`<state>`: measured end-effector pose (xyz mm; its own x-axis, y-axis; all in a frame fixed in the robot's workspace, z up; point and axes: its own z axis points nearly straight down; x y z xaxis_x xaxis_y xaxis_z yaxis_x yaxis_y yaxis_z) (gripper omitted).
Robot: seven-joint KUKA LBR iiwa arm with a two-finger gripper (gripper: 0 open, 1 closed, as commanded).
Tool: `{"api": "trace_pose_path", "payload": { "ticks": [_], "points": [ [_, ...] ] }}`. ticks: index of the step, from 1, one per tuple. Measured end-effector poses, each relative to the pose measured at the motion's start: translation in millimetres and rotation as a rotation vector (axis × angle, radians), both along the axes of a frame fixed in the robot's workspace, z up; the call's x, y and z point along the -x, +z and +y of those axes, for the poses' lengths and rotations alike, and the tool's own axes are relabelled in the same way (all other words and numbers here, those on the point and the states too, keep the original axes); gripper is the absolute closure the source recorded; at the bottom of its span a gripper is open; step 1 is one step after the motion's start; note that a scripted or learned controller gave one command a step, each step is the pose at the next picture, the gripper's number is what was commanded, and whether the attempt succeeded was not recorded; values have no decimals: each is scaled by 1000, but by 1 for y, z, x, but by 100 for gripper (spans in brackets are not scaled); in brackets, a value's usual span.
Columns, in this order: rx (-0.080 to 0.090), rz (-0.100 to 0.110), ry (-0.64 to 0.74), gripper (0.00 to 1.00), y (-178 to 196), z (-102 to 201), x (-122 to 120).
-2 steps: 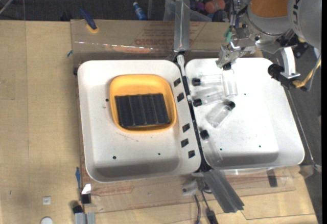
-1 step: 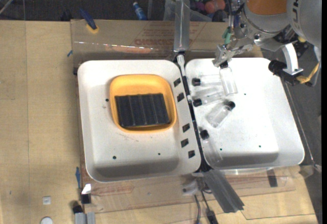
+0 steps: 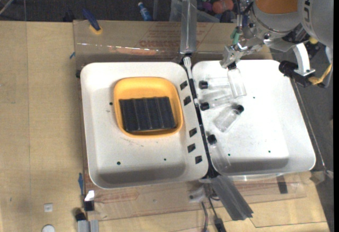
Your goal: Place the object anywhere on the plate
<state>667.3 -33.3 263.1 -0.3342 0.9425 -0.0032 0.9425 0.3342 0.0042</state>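
Black ridged slab [image 3: 146, 114] lies flat in the middle of the yellow plate [image 3: 145, 86], which sits in the left bin [image 3: 100, 157]. Its long side runs left to right across the view, and it looks dark and flat like a small mat, with straight grooves going the short way. The gripper [image 3: 233, 60] hangs over the far edge of the right bin [image 3: 275, 135], just above a clear bottle [image 3: 237, 84], and I cannot tell if it is open or closed.
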Motion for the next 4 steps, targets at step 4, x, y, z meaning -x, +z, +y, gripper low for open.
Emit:
{"api": "trace_pose_path", "payload": {
  "ticks": [4],
  "points": [
    [0,0,151,100,-8,-10,0]
  ]
}}
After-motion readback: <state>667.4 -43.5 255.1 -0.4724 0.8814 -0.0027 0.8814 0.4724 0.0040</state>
